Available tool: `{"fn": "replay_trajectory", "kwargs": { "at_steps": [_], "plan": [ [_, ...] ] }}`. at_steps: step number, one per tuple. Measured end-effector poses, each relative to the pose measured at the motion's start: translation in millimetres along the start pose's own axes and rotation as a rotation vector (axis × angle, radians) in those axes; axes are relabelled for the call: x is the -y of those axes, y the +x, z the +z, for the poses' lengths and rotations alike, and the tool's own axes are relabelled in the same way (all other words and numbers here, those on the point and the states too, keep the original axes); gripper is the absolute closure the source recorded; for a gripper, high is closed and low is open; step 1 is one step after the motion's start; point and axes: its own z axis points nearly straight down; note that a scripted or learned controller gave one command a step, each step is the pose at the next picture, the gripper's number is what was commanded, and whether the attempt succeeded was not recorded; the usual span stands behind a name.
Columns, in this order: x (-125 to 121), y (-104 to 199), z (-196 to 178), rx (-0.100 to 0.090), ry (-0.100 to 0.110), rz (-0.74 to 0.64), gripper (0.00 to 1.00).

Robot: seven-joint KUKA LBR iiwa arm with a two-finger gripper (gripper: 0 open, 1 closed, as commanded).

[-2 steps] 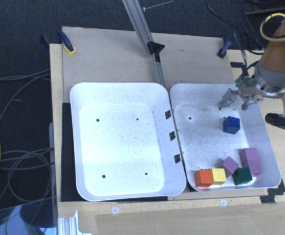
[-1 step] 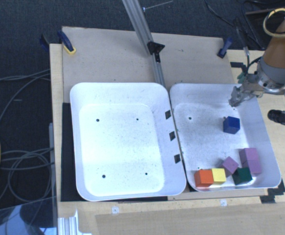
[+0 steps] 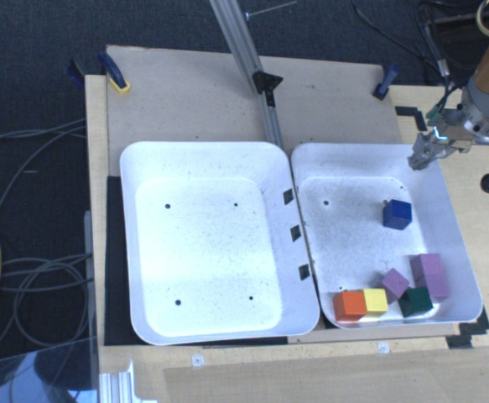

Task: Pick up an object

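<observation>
I am hovering my gripper (image 3: 423, 152) over the far right rim of the right bin (image 3: 345, 168), at about two o'clock from that bin's middle. It is carrying nothing, and from this slant I cannot tell how it is set.

The blue cube (image 3: 397, 214) is sitting alone on the bin floor at roughly seven o'clock from me, near but not under me. The other blocks are crowding the near right corner at six o'clock: the orange block (image 3: 350, 304) touching the yellow block (image 3: 375, 300), the small purple block (image 3: 394, 281) just beside them, the green block (image 3: 415, 301) against the rim, and the tall purple block (image 3: 432, 274) above it. The left bin (image 3: 143, 183) is lying well off at nine o'clock.

I am judging the risks this way. Dropping straight down from here, I am likely clipping the rim or closing on air, since nothing is lying below me. Going for the blue cube, a slightly off-centre descent could nudge it sideways on the slick floor. Going for the cluster, I may be wedging between neighbours or pinning one against the wall and lifting nothing.
</observation>
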Motion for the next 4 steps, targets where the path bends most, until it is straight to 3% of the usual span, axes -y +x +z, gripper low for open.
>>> {"fn": "replay_trajectory", "kwargs": {
  "at_steps": [1,2,4],
  "plan": [
    [3,-4,-64,0.001,-0.001,0.0,1.0],
    [1,-5,-97,-0.001,0.002,-0.001,1.0],
    [18,101,-84,-0.006,0.012,-0.005,1.0]
  ]
}}
